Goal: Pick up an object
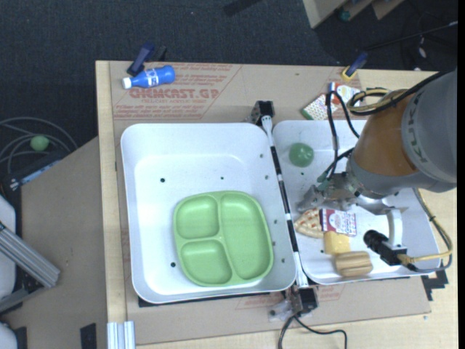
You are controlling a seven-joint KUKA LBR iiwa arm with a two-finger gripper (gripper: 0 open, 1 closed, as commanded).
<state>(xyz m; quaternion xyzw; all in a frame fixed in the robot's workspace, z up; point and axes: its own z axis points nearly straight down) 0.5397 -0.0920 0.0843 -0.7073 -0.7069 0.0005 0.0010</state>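
The arm comes in from the right over the right bin (pixel 316 133), and my gripper (pixel 322 192) hangs low near the bin's left side. Just below it lies a pizza slice toy (pixel 308 223), with a red and white packet (pixel 340 221) beside it. A yellow block (pixel 335 242) and a tan wooden cylinder (pixel 352 264) lie nearer the front edge. A green ball (pixel 300 153) rests toward the back, apart from the gripper. Nothing visibly hangs from the gripper.
The left bin (pixel 145 151) holds a green divided plate (pixel 221 237). On the bench behind the bins lie a blue and white bottle (pixel 150 77) and a patterned card (pixel 318 108). A black clamp (pixel 262 110) sits between the bins at the back.
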